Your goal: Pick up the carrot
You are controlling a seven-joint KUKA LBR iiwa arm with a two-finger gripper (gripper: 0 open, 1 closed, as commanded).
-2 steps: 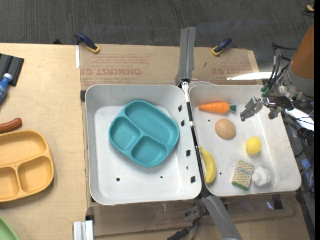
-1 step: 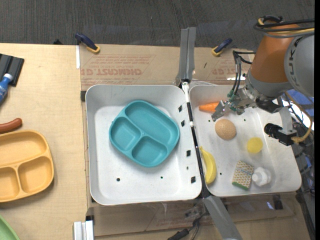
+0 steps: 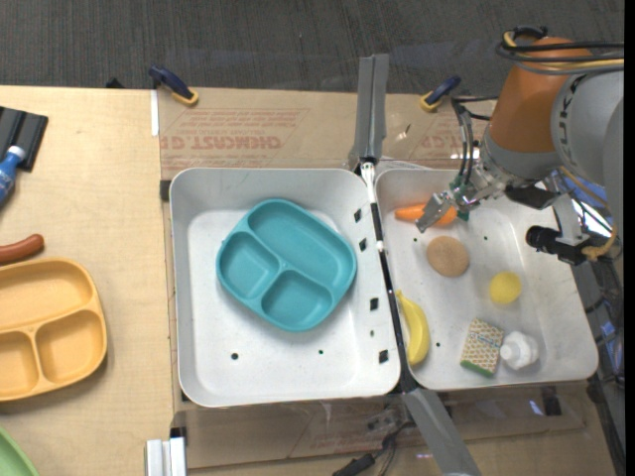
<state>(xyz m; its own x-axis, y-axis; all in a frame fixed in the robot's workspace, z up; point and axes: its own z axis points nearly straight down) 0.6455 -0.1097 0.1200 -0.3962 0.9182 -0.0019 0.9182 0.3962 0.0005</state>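
While our tool (image 3: 444, 209) sits low in the right bin (image 3: 556, 360), its fingers pinch the carrot (image 3: 409, 211) at that bin's 11 o'clock corner; a potato (image 3: 447, 257) lies just toward 6 o'clock.

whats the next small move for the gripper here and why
Probably lift straight up a little to test the grip: the gripper sits right on the carrot at the back of the right bin, though whether its fingers actually clamp it is unclear.
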